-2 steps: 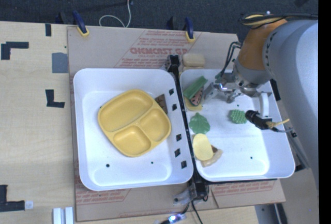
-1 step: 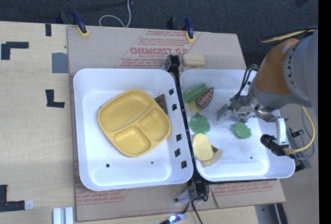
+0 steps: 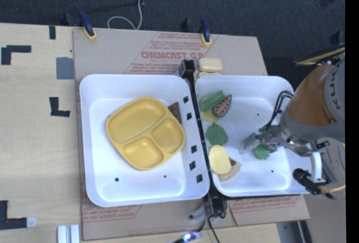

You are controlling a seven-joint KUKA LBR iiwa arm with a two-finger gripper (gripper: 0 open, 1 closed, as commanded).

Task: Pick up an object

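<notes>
Down in the right bin (image 3: 247, 188), fingers (image 3: 251, 143) pinch narrowly around a small green piece (image 3: 261, 152)

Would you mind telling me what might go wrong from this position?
The gripper sits over a small green piece in the right bin; whether it holds it is unclear, so lifting may leave it behind. The piece is small and could slip sideways. The other food toys cluster at the bin's left wall, so a retry means a longer reach.
</notes>
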